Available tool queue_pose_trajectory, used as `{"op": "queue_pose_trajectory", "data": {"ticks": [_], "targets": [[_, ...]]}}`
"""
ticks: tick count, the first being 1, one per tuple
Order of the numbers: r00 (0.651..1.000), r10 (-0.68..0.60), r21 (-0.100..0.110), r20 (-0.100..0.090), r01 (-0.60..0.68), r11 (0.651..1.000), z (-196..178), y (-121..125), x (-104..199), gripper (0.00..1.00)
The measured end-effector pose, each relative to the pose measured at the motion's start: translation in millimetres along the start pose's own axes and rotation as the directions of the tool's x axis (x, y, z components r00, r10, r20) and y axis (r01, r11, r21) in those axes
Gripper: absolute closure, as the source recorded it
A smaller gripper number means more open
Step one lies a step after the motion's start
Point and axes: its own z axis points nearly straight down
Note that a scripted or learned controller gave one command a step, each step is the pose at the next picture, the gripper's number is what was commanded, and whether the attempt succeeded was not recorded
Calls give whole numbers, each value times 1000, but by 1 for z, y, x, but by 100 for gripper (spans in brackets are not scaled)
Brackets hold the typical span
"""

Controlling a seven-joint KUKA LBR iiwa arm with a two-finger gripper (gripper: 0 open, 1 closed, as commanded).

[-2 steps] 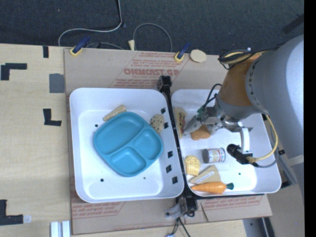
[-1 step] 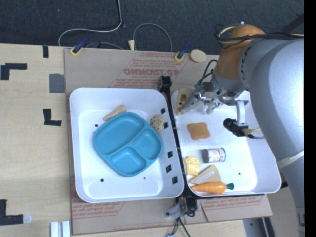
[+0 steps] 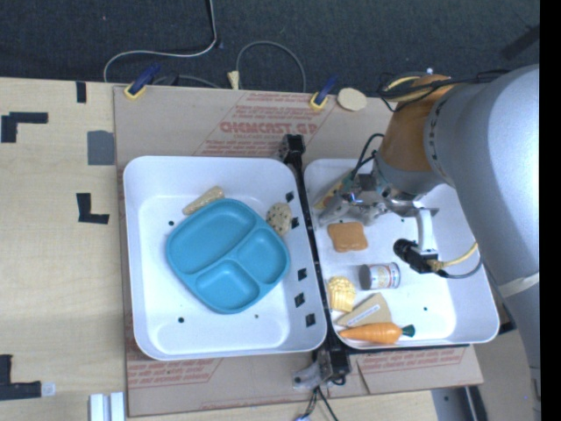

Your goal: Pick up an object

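Here: toast slice (image 3: 347, 236) just below gripper (image 3: 355, 198), apart.

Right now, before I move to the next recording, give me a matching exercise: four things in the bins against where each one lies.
Things:
1. blue tray
2. carrot
3. toast
4. cookie

Places:
A. right bin, near the front edge
B. left bin, by the divider, beside the tray
C. middle of the left bin
D. right bin, just below the gripper

Pairs: 1-C, 2-A, 3-D, 4-B
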Motion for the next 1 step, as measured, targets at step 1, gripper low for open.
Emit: {"op": "queue_pose_trajectory", "data": {"ticks": [1], "targets": [[1000,-3,18,-4,3,1000,1,46,-6,0]]}}
